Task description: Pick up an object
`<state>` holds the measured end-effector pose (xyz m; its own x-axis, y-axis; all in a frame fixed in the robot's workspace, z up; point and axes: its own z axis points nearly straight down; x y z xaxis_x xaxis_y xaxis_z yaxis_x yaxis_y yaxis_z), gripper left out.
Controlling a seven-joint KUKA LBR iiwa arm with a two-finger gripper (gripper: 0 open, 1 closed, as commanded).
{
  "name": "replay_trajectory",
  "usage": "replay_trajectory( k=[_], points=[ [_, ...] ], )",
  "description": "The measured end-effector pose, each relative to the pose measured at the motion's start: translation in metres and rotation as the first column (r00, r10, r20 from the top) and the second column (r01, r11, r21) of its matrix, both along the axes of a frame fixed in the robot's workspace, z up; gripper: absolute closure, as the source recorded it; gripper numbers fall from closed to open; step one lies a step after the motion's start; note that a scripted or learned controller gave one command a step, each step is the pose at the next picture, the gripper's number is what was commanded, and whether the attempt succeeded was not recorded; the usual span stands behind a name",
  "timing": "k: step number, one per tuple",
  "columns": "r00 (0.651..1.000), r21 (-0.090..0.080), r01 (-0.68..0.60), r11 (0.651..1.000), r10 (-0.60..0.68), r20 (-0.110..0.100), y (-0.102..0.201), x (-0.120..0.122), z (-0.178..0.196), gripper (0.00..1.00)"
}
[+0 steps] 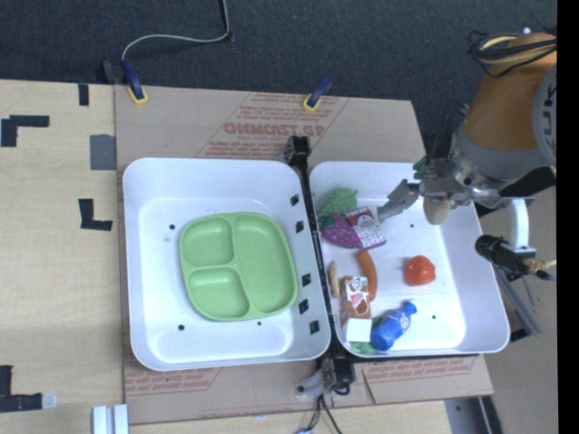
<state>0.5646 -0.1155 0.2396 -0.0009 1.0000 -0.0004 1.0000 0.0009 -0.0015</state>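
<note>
The gripper [418,195] hangs over the upper part of the right bin [470,333], probably to choose an object, with its fingers apart and nothing between them, while the round red tomato-like toy [419,270] lies in this bin just below the gripper, free to take.

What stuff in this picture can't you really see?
- Camera view: whether the tool over the right bin is open or shut; too small and blurry.
- The label on the brown packet; print too small.
- The purple and green things overlap, so their shapes are unclear.
</note>
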Motion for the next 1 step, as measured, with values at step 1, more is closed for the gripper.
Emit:
replay_trajectory(
  k=[1],
  points=[
    [1.000,0.001,0.000,1.000,0.000,0.000,0.0210,-0.0159,-0.1458,0.00]
  ],
)
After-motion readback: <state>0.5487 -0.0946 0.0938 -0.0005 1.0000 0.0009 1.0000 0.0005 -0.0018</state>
